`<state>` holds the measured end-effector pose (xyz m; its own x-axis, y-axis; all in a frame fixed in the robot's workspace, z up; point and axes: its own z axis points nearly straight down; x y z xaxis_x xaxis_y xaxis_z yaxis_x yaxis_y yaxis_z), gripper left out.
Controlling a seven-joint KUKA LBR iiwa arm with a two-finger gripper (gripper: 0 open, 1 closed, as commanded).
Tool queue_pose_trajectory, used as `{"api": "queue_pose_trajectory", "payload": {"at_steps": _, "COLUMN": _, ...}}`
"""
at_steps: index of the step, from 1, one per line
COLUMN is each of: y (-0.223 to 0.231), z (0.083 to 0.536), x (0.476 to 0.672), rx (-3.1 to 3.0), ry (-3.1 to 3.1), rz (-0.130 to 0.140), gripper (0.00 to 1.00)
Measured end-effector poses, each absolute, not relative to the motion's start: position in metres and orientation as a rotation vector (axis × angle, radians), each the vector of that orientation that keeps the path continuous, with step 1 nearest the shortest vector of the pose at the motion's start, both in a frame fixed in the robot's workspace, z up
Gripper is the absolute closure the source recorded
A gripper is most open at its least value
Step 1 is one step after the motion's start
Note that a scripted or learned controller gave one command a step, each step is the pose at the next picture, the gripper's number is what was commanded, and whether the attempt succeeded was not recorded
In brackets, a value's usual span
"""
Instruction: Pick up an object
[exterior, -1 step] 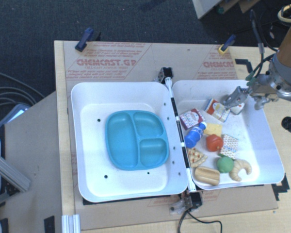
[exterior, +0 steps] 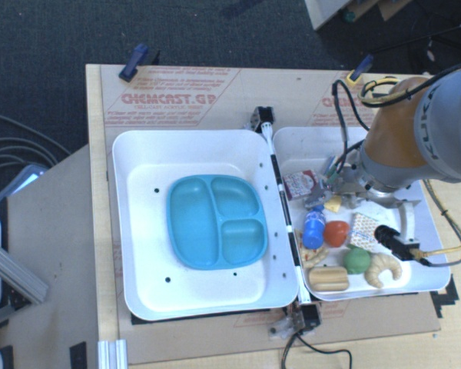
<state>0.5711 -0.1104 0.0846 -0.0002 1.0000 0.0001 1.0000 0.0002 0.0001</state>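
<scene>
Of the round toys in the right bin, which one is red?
The red ball, between the blue bottle and the patterned card. The other round one, the green ball, lies below it by the croissant.

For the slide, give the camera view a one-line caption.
Arm reaching over right bin of toy food; blue divided plate in left bin.

Two white bins [exterior: 131, 206] sit side by side on one table [exterior: 100, 114]. The bin at nine o'clock carries one blue divided plate [exterior: 215, 221]. The bin at three o'clock has one blue bottle [exterior: 313, 229], one red ball [exterior: 337, 233], one green ball [exterior: 357, 260], one croissant [exterior: 384, 269], one bread roll [exterior: 328, 279] and one small printed packet [exterior: 299, 183].
</scene>
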Motion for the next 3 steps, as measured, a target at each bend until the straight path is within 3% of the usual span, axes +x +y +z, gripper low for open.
{"api": "queue_pose_trajectory", "payload": {"at_steps": 1, "y": -0.111, "z": 0.095, "x": 0.571, "rx": -2.224, "ry": -2.220, "rz": -0.001, "gripper": 1.00}}
{"api": "queue_pose_trajectory", "payload": {"at_steps": 2, "y": -0.071, "z": 0.309, "x": 0.591, "rx": -2.221, "ry": -2.224, "rz": -0.002, "gripper": 1.00}}
{"api": "queue_pose_trajectory", "payload": {"at_steps": 3, "y": -0.029, "z": 0.231, "x": 0.604, "rx": -2.218, "ry": -2.221, "rz": 0.002, "gripper": 1.00}}
